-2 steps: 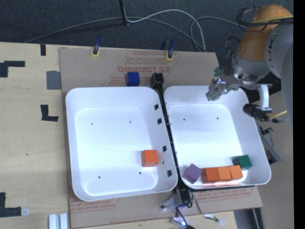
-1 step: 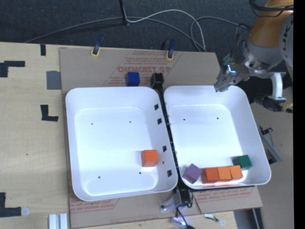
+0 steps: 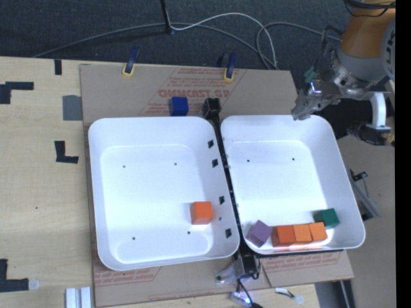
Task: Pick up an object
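Nearest the lens, low in the right bin (image 3: 334,136): a purple block (image 3: 259,233), touching a row of three orange blocks (image 3: 299,234) set edge to edge along the bottom wall, with a green block (image 3: 327,217) just above the row's right end. In the left bin (image 3: 103,133), lower right of its floor: a lone orange cube (image 3: 201,212), well apart from the walls. Between the bins, a strip of black clips down the middle of the frame. Beyond the bins, upper centre, on the cardboard sheet (image 3: 257,85): a blue cube (image 3: 179,105), outside both bins, near the left bin's far rim. Upper right of the frame: gripper (image 3: 303,112) hanging over the right bin's far right corner, nothing seen between its tips, well apart from every block; spread or pressed together cannot be told. Above it, the arm's orange band (image 3: 367,34).
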